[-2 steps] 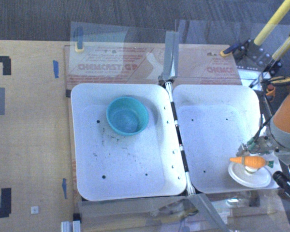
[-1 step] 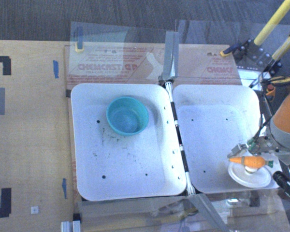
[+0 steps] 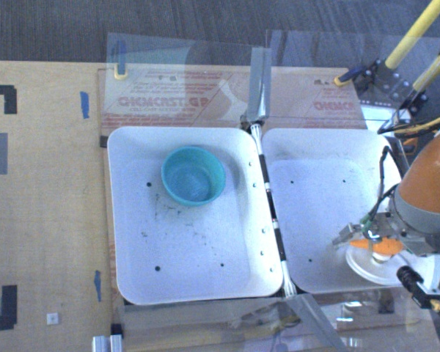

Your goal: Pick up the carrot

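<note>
The carrot (image 3: 376, 247), small and orange, lies on a white plate (image 3: 367, 268) in the front right corner of the right bin (image 3: 315, 196). My gripper (image 3: 374, 235) hangs directly over the carrot and hides its upper part. The grey wrist with its orange band (image 3: 429, 182) comes in from the right just above it. Whether the carrot is touched or gripped is hidden by the gripper body.
A teal bowl (image 3: 193, 175) stands in the back half of the left bin (image 3: 132, 255). A divider rail (image 3: 268, 196) runs between the two bins. Yellow bars and cables (image 3: 414, 31) sit at the back right.
</note>
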You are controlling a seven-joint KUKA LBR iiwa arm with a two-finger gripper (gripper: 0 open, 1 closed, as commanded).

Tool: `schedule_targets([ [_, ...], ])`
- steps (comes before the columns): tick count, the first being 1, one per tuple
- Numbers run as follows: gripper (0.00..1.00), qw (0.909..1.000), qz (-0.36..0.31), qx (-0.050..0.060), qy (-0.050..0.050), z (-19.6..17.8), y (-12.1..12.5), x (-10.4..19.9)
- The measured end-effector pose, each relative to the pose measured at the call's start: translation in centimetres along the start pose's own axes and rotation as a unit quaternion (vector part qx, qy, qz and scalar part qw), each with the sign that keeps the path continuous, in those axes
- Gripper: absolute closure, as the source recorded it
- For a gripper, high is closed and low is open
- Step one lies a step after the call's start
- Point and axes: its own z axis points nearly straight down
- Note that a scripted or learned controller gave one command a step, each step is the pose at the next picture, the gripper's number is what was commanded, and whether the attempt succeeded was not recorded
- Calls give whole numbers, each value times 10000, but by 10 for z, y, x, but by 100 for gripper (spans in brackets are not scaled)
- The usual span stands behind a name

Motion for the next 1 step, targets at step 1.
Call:
schedule_targets([
  [1,100,10000,14,-25,1,-11,1,-1],
])
